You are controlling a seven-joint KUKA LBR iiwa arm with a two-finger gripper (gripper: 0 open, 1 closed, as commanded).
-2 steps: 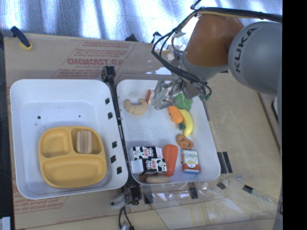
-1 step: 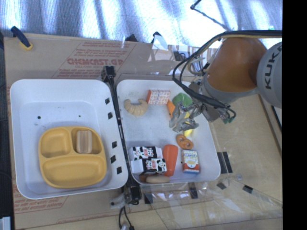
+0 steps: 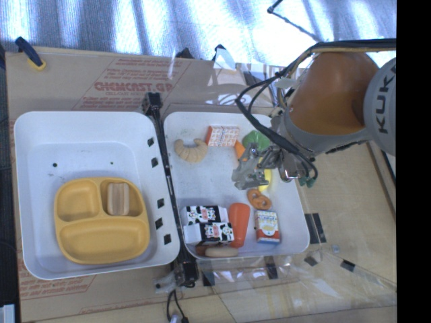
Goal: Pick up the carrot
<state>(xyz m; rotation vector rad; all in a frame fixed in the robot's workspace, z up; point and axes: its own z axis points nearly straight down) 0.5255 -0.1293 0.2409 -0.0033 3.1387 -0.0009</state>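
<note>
The carrot (image 3: 239,216) looks like the stubby orange tapered piece lying in the right bin (image 3: 202,123) near its front, between the cow-patterned cartons (image 3: 210,224) and a juice box (image 3: 267,227). My gripper (image 3: 249,175) hangs over the bin's right half, a little behind and to the right of the carrot, with its grey metal head pointing down. It is close to a pretzel (image 3: 258,198) and nothing shows held in it. A smaller orange bit (image 3: 240,150) lies beside a green item (image 3: 255,140) just behind the gripper.
In the right bin are also a croissant (image 3: 191,150), an orange-and-white carton (image 3: 222,136), a yellow piece (image 3: 267,176) under the wrist and a sausage (image 3: 219,252) at the front wall. The left bin (image 3: 40,133) holds a yellow divided plate (image 3: 97,237).
</note>
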